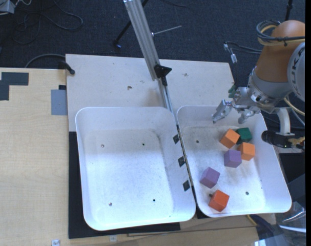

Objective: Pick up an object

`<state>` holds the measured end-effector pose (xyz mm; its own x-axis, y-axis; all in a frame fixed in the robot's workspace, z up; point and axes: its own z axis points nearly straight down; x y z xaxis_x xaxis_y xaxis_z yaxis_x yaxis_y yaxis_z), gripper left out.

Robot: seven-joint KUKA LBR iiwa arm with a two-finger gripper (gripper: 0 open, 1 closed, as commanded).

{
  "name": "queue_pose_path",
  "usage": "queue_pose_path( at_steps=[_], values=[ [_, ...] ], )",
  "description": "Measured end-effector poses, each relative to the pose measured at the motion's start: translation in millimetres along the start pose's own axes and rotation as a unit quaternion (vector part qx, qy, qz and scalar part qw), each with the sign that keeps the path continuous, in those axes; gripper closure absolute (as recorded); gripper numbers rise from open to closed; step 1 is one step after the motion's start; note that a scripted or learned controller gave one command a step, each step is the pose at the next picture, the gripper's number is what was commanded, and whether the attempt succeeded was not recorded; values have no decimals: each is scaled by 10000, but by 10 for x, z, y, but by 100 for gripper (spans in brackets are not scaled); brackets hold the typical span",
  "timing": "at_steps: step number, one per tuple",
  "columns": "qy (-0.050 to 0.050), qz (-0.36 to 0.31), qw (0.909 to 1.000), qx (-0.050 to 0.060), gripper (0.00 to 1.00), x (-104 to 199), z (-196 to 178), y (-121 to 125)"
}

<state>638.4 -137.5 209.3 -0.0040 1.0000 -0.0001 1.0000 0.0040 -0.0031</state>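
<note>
The right bin [268, 199] holds several small blocks. An orange block [229, 138] lies beside a green block [244, 134], with another orange block [247, 150] and a purple block [232, 158] just below them. A second purple block [210, 177] and a red-orange block [219, 200] lie nearer the front. My gripper [232, 114] hangs over the bin's far edge, above and slightly left of the orange and green blocks. Its fingers are spread apart with nothing between them.
The left bin [124, 168] stands beside the right one. A slanted metal rail [145, 40] rises from the bench behind the bins, ending at a black bracket [162, 72]. Black clips [181, 160] line the divider between the bins.
</note>
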Motion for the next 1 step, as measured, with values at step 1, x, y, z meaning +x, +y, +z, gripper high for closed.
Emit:
queue_pose_path(
  at_steps=[1],
  values=[
    [-34,12,9999,-105,0,-331,916,-39]
  ],
)
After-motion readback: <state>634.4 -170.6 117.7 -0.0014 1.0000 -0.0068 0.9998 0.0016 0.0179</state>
